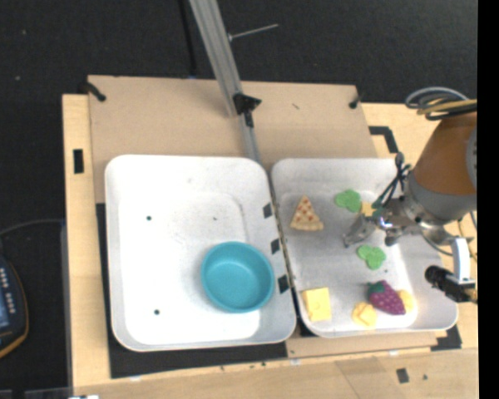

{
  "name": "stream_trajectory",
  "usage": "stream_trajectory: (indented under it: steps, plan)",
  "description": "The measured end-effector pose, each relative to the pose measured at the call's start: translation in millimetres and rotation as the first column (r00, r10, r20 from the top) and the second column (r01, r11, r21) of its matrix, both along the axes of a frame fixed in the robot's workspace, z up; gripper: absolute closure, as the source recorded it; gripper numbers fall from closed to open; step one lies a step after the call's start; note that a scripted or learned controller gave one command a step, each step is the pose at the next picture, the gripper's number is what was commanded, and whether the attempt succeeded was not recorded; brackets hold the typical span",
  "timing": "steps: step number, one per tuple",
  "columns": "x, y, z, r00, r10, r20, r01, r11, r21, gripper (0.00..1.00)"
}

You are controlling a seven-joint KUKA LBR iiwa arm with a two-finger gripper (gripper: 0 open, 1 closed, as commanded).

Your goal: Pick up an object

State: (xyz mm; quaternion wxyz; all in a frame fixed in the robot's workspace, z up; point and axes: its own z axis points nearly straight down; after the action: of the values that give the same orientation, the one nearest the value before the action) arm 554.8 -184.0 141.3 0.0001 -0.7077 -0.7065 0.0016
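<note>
My gripper (371,234) hangs low in the right bin (333,177), near its right side, with its fingers (353,237) spread open and nothing between them. A green leaf-shaped piece (372,257) lies just below the fingertips. A second green piece (348,199) lies just up and left of the gripper, with a small yellow bit (368,210) beside it. A tan waffle-like triangle (306,214) sits further left. At the bin's front lie a yellow block (317,303), a purple grape bunch (386,298) and a small yellow piece (364,313).
The left bin (166,189) holds a blue bowl (235,276) near its front right corner. A grey metal pole (220,48) slants down from the top to the gap between the bins. The arm's orange band (449,160) is over the right bin's right edge.
</note>
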Motion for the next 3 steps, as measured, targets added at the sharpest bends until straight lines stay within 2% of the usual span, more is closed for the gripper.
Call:
stream_trajectory:
  steps: [1, 3]
  plan:
    - [1.6, 0.0, 13.1, 1.000, -0.005, 0.006, 0.005, 1.000, 0.002, 1.00]
    - [8.4, -5.1, 112.0, 1.000, 0.005, 0.011, -0.005, 1.000, -0.001, 1.00]
